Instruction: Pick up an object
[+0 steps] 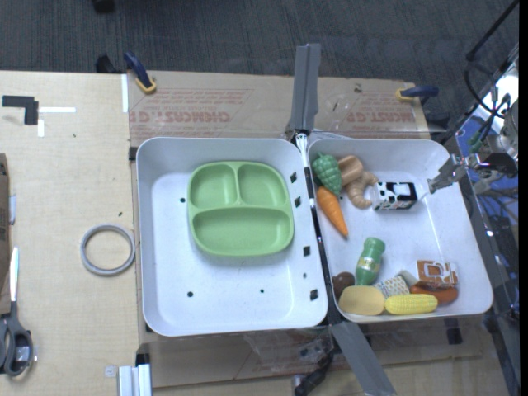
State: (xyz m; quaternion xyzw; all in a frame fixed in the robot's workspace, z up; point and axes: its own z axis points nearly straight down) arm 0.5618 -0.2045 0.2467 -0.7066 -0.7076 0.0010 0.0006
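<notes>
Dark carpet ran along the far side of the room, beyond a pale wooden surface (58, 180) that carried 2 shallow white bins side by side. Inside the left bin (157, 246) lay a green divided plate (241, 208) with 3 compartments. Over in the right bin (458, 246) the toys sat in 2 loose groups. Toward the far left corner were a green bumpy vegetable (326, 172), an orange carrot (332, 210) just near of it, a tan mushroom-like piece (355, 181), and a small black-and-white carton (396, 195) lying on its side. Along the near wall sat a green bottle (370, 260) tilted, a yellow lemon-shaped piece (361, 301), a yellow corn cob (411, 304), a pale cracker-like block (393, 286) and a brown-and-white item (436, 272).

At the right bin's far right rim hung the pincer (440, 180), reaching in from the right, just right of the carton and apart from it. Whether it was released or clenched I could not tell; nothing showed in its grip.

On the surface left of the bins lay a grey tape ring (108, 248), and scissors (14, 337) near the left edge.
</notes>
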